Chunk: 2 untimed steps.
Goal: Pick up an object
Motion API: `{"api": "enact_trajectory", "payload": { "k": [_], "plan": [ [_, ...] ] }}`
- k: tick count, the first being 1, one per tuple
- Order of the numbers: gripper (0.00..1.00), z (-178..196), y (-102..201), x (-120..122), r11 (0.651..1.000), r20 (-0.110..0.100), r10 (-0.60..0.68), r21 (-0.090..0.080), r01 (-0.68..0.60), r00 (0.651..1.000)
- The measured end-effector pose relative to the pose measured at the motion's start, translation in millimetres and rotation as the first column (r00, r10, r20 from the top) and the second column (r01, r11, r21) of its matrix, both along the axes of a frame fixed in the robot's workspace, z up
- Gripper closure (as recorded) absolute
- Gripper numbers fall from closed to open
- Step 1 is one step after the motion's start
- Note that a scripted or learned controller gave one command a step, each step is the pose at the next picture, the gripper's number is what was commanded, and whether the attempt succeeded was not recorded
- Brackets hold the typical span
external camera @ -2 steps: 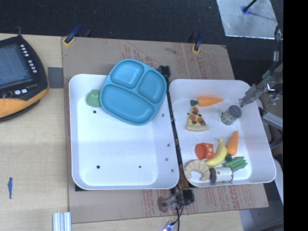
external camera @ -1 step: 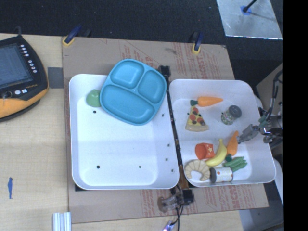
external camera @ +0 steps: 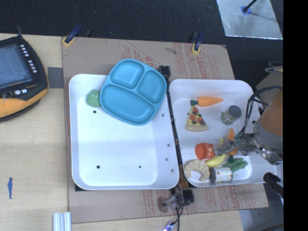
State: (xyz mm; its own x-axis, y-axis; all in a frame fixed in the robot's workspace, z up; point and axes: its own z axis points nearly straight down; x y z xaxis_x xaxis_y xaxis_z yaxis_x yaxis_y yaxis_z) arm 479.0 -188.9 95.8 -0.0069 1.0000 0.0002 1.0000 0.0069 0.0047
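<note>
Camera view: reaching into right bin (external camera: 211, 83), grasp not yet made.
Gripper (external camera: 234, 147) low over toy pile by banana (external camera: 215, 160) and tomato (external camera: 204, 150) (finger state: cannot tell). Next: close on one item, lift clear.

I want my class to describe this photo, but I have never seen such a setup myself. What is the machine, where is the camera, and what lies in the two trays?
One fixed camera looks down at a slant on a bench. The machine is a robot arm, reaching in from the right; its gripper hovers over the right tray. I cannot tell whether it grasps anything.

The left tray has a blue divided plate resting on its upper rim, with a small green thing peeking out beside it.

The right tray has toy food: a carrot, a pizza slice, a tomato, a banana and more.

At far left sits a control tablet.
</note>
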Motion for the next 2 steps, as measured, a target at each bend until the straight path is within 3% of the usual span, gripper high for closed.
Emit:
{"api": "enact_trajectory", "payload": {
  "k": [1,2],
  "plan": [
    [1.00,10.6,-1.4,0.2,1.000,-0.001,0.006,-0.002,-0.006,1.000],
    [0.00,10.5,-1.4,0.1,1.000,-0.001,0.005,-0.002,-0.005,1.000]
  ]
}}
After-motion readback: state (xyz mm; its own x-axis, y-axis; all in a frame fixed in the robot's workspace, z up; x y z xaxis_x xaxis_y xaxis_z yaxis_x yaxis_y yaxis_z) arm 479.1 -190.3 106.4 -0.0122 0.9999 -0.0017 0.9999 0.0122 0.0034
